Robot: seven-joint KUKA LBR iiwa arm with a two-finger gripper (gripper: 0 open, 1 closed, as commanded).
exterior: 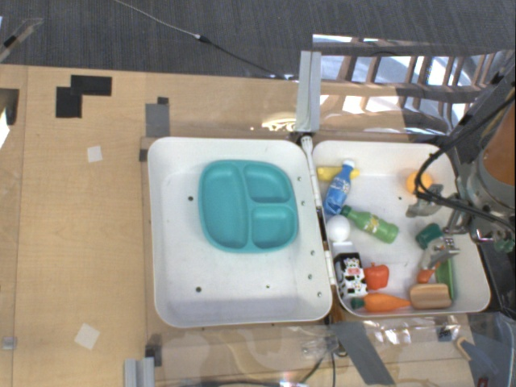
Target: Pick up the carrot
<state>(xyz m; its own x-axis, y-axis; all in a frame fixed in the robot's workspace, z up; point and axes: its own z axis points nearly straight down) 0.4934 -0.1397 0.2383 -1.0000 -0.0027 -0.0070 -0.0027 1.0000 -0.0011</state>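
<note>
I'm looking down on the bench [72, 240] with the two white bins side by side. The left bin [173, 297] carries a teal divided plate [247, 205]; the right bin [476, 293] holds the clutter. My target, the carrot [387, 302], lies flat along the near edge of the right bin, pointed end toward the right, just beside a tan block [430, 297] and close under a small red piece [376, 276]. A black-and-white carton [350, 274] sits just to its left.

The arm comes in from the right, and the end effector [439, 258] hangs over the right side of that bin, above a dark green piece [428, 235] and a green stick [445, 279]. I cannot tell from this angle whether it is spread or closed; nothing shows between its tips, so I don't count anything as held. The carrot is untouched.

So I judge this to be the approach step: positioning, not yet grasping. The next move calls for shifting toward the near-left, across the tan block, to centre over the carrot's thick middle, turning the wrist so the grip closes across its width, then descending. The crowding worries me: the block and the red piece sit tight against it, and the bin wall is right there.

A blue-capped bottle [339, 185] and a green bottle [371, 224] lie farther back, well clear.
</note>
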